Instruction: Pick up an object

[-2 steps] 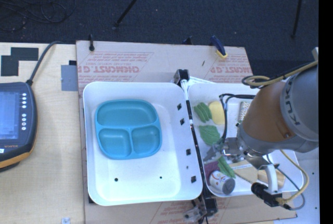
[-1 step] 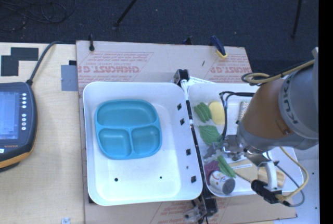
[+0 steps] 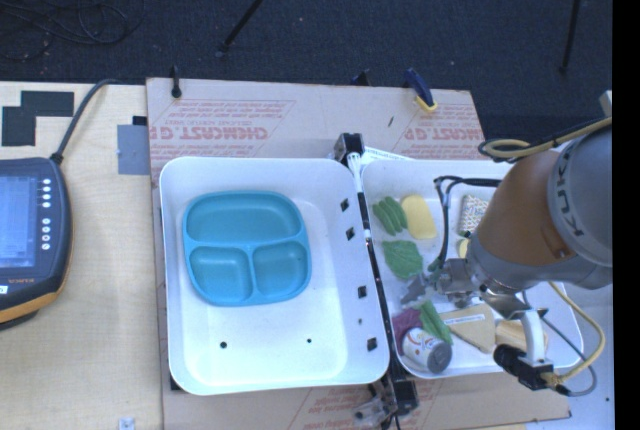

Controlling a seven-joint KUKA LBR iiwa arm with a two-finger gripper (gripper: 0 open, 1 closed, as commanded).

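In the right bin [image 3: 570, 338], toward its middle, my gripper [image 3: 447, 280] hangs low over the clutter; its metal parts show just left of my orange wrist band, but the view does not let me tell their state, so I record it as undetermined. Nothing is seen held. Items noted in this bin: a yellow piece [image 3: 419, 216] near the far edge, with a ribbed green piece [image 3: 389, 214] touching its left side; a larger green leaf-shaped piece [image 3: 403, 258] nearer the left wall; a small green piece [image 3: 435, 322] just below my gripper; a purple item [image 3: 405, 325] beside it (partly hidden); a small can [image 3: 427, 351] at the near-left corner; a pale wedge [image 3: 483, 330] toward the near edge. The left bin [image 3: 190, 338] carries a blue divided tray [image 3: 246, 246] toward its far-left part
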